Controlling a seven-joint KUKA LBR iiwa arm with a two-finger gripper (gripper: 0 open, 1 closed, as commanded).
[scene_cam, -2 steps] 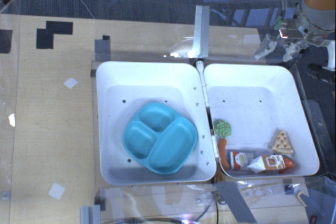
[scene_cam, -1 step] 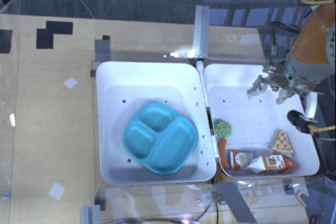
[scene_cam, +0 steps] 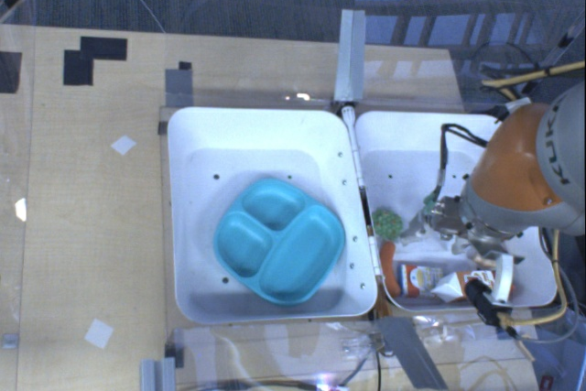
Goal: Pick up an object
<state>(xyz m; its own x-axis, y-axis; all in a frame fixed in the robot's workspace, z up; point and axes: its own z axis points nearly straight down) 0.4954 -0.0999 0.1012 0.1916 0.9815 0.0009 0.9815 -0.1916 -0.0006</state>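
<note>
The arm [scene_cam: 536, 169] leans over the right bin [scene_cam: 403, 142], its orange band lettered "KU". Below it lie a green ball [scene_cam: 386, 222] and an orange-and-white packet [scene_cam: 423, 279], print unreadable; I cannot tell the gripper's [scene_cam: 458, 229] grasp.

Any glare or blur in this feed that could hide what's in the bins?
Camera view: a bright glare spot sits on the rear rim of the left bin; the blue divided plate is sharp and casts a soft shadow. The arm blocks much of the right bin, and the green object and the orange-and-white package look soft, their details unreadable.
</note>
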